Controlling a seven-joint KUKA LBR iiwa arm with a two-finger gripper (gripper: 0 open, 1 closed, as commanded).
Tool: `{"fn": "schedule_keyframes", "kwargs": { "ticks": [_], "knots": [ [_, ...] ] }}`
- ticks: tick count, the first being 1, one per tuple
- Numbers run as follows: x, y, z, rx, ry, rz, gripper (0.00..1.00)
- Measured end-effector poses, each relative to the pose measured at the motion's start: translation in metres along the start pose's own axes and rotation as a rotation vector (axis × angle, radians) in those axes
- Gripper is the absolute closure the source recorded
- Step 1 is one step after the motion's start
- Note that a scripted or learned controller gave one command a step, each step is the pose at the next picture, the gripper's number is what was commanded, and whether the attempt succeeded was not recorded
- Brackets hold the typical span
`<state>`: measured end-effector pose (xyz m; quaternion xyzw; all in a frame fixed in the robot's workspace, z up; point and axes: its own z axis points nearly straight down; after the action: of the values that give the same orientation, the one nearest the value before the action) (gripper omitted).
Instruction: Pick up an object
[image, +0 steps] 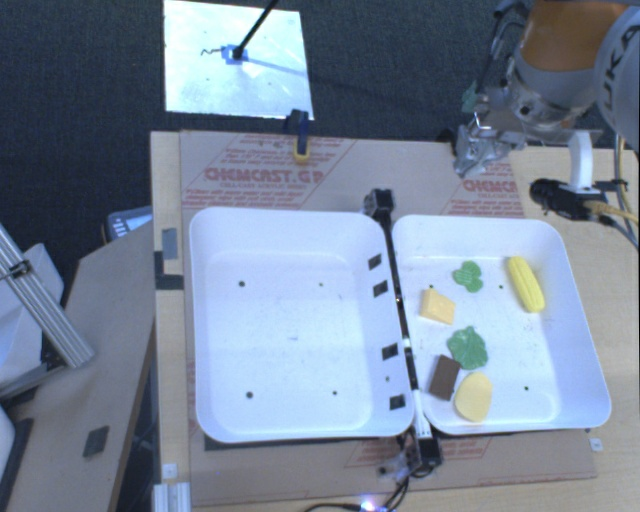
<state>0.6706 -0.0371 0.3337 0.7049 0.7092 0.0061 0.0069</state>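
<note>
The right bin (577, 300) holds several small objects. A yellow corn cob (525, 283) lies near its far right side. A small green piece (467, 276) sits left of the cob. An orange-yellow cheese wedge (436, 306) lies toward the divider. A larger green piece (467, 346) rests below it, with a brown block (444, 376) and a pale yellow oval piece (474, 396) near the front edge. My gripper (478, 152) hangs above the bench behind the right bin's far edge, with nothing seen between its fingers.
The left bin (210, 330) lies beside the right one, joined by a black clipped divider (392, 300). A shiny metal sheet (238, 60) lies at the back left. A small blue-and-yellow clip (299, 135) stands behind the left bin.
</note>
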Motion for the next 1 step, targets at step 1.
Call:
{"fn": "schedule_keyframes", "kwargs": {
  "ticks": [1],
  "knots": [
    [0.0495, -0.0043, 0.1012, 0.023, 0.003, -0.002, 1.00]
  ]
}}
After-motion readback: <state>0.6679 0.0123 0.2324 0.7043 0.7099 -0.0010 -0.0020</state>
